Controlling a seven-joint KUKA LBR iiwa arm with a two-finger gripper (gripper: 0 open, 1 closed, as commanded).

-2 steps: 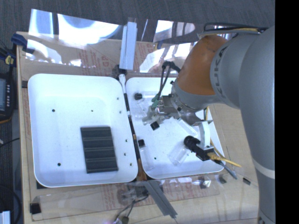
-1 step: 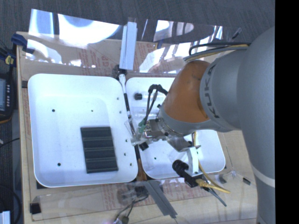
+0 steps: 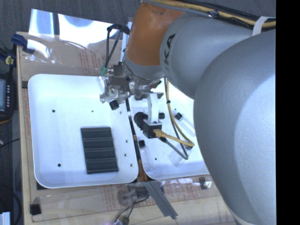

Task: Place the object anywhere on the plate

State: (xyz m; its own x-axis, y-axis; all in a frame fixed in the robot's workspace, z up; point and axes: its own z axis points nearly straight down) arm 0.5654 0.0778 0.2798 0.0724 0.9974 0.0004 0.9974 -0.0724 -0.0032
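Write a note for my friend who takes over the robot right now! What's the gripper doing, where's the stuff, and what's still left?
Gripper: hangs low over the seam between the two bins, near their far end. Whether it carries anything cannot be made out.
Dark grey ribbed rectangular plate: lies flat in the near half of the left white bin, apart from the gripper, with nothing on it.
Right white bin: mostly hidden behind the big grey arm; the object to place cannot be picked out.
Done: nothing placed yet.
Left: get the object onto the plate.
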